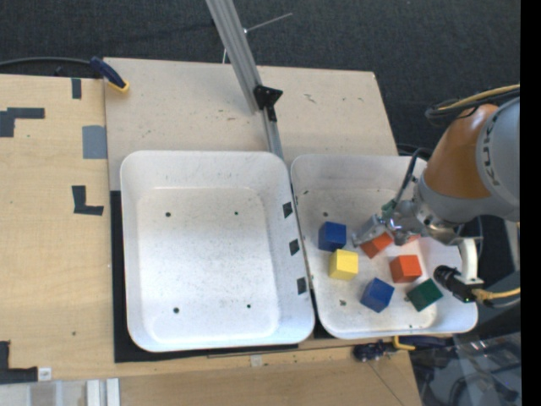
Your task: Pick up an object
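The right bin [355, 172] holds several small blocks: a blue cube [332, 235], a yellow cube [344, 264], a second blue cube [378, 294], an orange cube [406, 267] and a green cube [424, 294]. A red-orange block [377, 244] lies right under the tip of my gripper [385, 229]. The gripper reaches down into the bin's middle from the right and partly covers that block. Whether the block is gripped or merely touched is hidden from this angle.
The left bin [135, 227] sits beside the right one, their rims meeting near the middle. A slanted metal rail [239, 45] runs from the top down to the bins' shared edge. The grey arm with its orange band [461, 155] hangs over the right bin's right side.
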